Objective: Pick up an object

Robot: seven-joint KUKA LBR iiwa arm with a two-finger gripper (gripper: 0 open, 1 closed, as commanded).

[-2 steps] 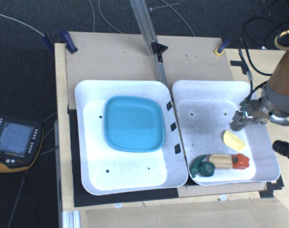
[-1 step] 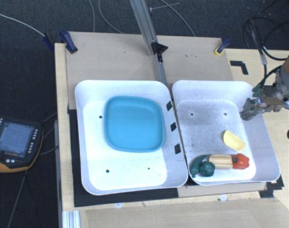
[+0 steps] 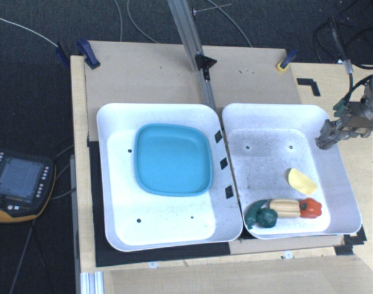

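Observation:
The right white bin (image 3: 263, 158) holds a small yellow piece (image 3: 301, 180) near its front right. Along its front wall lie a dark green lump (image 3: 261, 215), a tan cylinder (image 3: 284, 208) and a red piece (image 3: 310, 208), close together in a row. My gripper (image 3: 328, 137) hangs over the bin's right rim, up and to the right of the yellow piece, apart from all the objects. Nothing shows in its grasp.
The left white bin (image 3: 116, 182) holds a blue square plate (image 3: 174, 159). A slanted aluminium post (image 3: 186, 26) rises behind the two bins. Clamps sit at the board's back corners. A teach pendant (image 3: 18, 185) lies on the floor at far left.

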